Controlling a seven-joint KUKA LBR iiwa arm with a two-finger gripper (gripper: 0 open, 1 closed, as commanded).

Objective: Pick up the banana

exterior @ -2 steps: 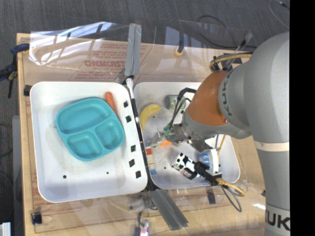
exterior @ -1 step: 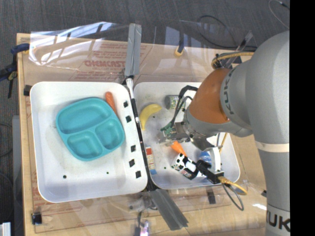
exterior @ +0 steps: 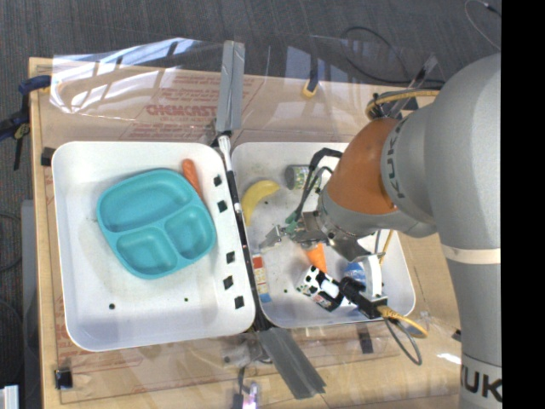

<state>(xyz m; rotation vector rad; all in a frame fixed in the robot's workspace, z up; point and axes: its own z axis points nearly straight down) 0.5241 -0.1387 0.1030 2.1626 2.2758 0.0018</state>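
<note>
There are two white bins on the bench, side by side. The left bin (exterior: 77,254) holds two things. One is a turquoise plate (exterior: 156,222) with three compartments, lying flat near the middle of the bin. The other is one orange carrot (exterior: 191,175), which lies just beside the upper right edge of the plate, near the wall between the bins.

The right bin (exterior: 255,156) holds several small things. One yellow banana (exterior: 258,195) lies in the upper left part of this bin, close to the dividing wall, with its curve open toward the lower side. It rests on the bin floor and nothing touches it. To the right of the banana, near the upper wall, there is one small greenish can (exterior: 297,175) lying on its side. Lower in the bin there is one small orange piece (exterior: 316,255), one black and white object (exterior: 318,285) and one blue and white thing (exterior: 358,273); I cannot tell what these are exactly.

The one arm (exterior: 400,177) comes in from the right, and its orange band is over the right bin. The gripper (exterior: 285,228) is low in this bin, below and a little to the right of the banana, apart from it. The fingers are small and partly blurred, so I cannot tell how far they are open, and I see nothing clearly between them.
</note>
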